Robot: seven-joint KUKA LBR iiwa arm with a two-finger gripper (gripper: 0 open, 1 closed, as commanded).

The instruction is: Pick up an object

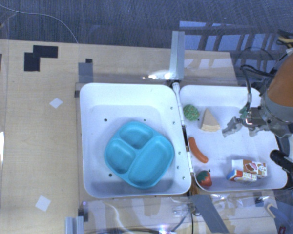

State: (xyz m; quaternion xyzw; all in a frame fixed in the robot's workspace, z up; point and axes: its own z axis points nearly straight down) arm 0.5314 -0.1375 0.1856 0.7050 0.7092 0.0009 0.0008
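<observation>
At the front of the right bin (263, 97), nearest the camera, a red-and-green fruit (203, 178) sits in the corner against the divider, and a small printed carton (247, 170) lies on its side near the front wall. Either could be picked, but the fruit is crowded by two walls, so a claw coming down there would likely strike the rim; the carton has more bare floor around it. Further in, an orange sausage (198, 150) lies at a slant just beside the divider, well apart from the carton. Beyond it, a cheese wedge (210, 120) and a green ball (190, 112) sit near each other at the back left of this bin. The claw (231, 126) hovers just right of the wedge, apart from it; its fingers look spread and nothing shows between them. The wedge seems the natural target, being nearest. To take it well, I would judge the arm should shift a little toward the divider until the wedge lies centred between the fingers, close across its flat faces rather than its sloped edge, and descend straight so it does not nudge the ball. The left bin (93, 130) bears a blue tray (139, 155), which looks too broad to pinch except by its rim.
</observation>
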